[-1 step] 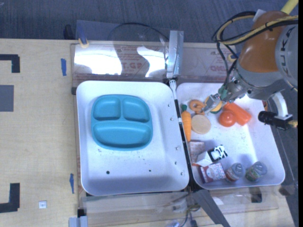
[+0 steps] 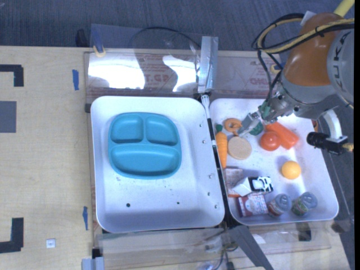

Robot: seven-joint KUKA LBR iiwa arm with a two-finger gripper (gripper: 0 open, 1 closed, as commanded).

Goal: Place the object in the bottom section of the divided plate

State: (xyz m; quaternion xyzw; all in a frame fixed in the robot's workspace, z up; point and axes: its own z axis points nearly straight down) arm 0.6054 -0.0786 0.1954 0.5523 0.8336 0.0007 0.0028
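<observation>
A blue divided plate (image 2: 145, 144) lies in the left bin (image 2: 112, 207). It has two small sections at the far side and one long section (image 2: 147, 160) at the near side, and nothing lies in any of them. My gripper (image 2: 249, 124) is low over the far left part of the right bin (image 2: 329, 198). It hangs just above a tan round disc (image 2: 239, 148), beside a small orange ring-shaped piece (image 2: 231, 125) and a dark green item (image 2: 257, 130). The wrist hides whether anything is held.
The right bin also holds a carrot (image 2: 221, 148) along its left wall, a red tomato (image 2: 270, 141), an orange-red pepper (image 2: 286, 134), a yellow-orange ball (image 2: 291, 170), a black-and-white carton (image 2: 260, 184), a red packet (image 2: 251, 205) and two small cans (image 2: 304, 203).
</observation>
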